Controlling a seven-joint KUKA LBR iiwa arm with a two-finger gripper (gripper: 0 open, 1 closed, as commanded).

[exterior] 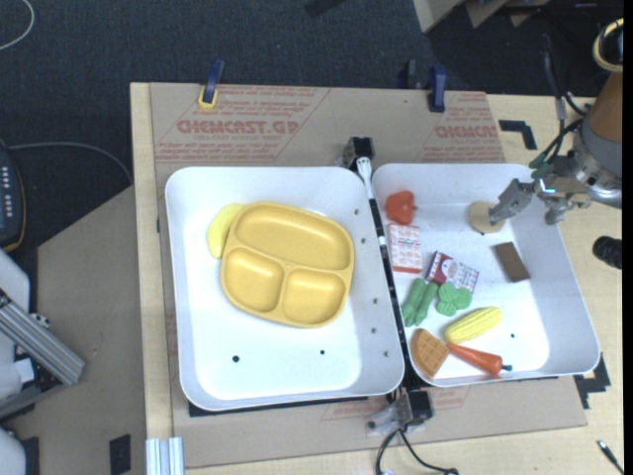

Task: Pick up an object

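here, a wooden table seen from above holds two shallow white bins side by side. the left bin carries a yellow divided plate with three compartments, lying flat toward the upper middle, and a smaller yellow piece peeks out from under its upper left edge. the right bin holds a scatter of toy food. near its left wall sits a red tomato-like piece, and just below it a small white and red packet. further down are a green vegetable, a green leafy piece beside it, and a small printed carton just above them. toward the front lie a waffle-like orange wedge, a yellow corn cob and an orange carrot, close together. a brown rectangular block lies apart, further right. a tan round object rests near the back of this bin. the gripper hangs just beside that tan object, reaching in from the right; whether it is apart or together cannot be told from here, and nothing is visibly held.
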